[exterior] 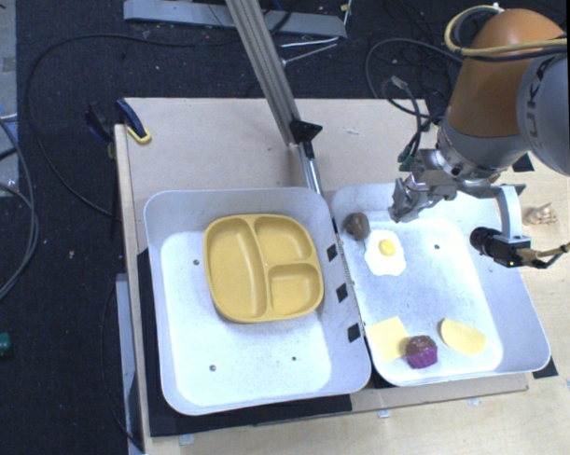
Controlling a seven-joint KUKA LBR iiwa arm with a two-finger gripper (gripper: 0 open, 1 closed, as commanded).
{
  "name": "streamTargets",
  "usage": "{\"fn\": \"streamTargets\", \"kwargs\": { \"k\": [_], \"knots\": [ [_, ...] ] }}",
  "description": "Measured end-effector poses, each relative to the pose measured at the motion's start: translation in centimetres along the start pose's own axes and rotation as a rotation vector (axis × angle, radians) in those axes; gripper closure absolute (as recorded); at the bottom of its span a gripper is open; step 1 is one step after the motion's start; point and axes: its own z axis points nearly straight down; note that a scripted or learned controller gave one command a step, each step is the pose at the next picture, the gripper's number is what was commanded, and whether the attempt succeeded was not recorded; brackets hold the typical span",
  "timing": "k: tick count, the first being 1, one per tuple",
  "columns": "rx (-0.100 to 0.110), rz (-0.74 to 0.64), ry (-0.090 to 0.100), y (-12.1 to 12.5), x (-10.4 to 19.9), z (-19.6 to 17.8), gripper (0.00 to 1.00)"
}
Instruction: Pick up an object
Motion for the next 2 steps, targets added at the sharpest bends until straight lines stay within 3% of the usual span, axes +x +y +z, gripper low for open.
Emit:
{"fn": "streamTargets", "kwargs": {
  "k": [2],
  "knots": [
    [0.001,-0.002,0.001,-2.5,10.9,1.2,1.00]
  ]
}}
